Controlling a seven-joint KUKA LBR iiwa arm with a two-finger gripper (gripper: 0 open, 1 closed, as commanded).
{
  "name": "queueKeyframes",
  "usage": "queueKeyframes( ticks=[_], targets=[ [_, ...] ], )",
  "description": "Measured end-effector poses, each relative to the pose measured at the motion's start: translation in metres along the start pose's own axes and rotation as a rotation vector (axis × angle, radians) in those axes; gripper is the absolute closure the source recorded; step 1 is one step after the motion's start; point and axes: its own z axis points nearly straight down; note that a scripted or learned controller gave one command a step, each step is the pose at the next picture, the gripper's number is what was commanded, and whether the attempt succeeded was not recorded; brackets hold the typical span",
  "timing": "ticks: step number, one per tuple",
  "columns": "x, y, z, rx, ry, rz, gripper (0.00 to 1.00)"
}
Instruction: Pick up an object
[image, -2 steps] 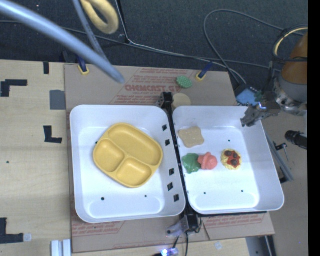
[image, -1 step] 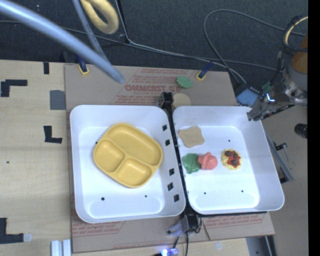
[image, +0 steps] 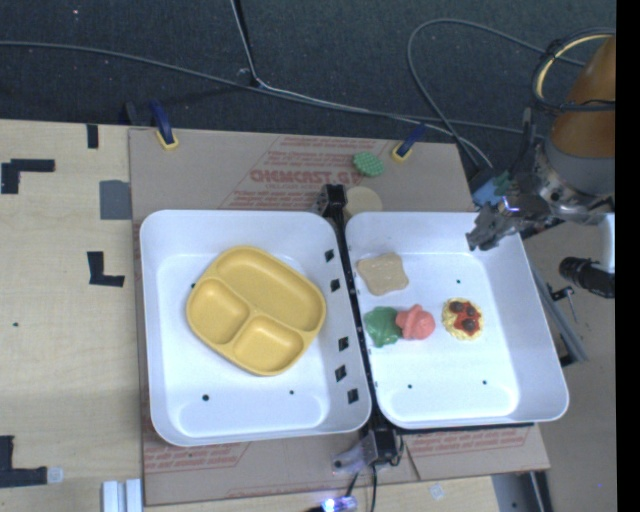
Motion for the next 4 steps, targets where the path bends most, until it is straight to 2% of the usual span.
queueKeyframes(
  ticks=[2, 3, 4],
  targets=[
    [0.102, -0.023, 0.033, 0.003, 0.0, 0.0, 1.0],
    [0.154, -0.044, 0.034, 0.003, 0.001, -0.001, 1.0],
    [0.208, -0.049, 0.028, 0.001, 0.001, -0.002, 1.0]
  ],
)
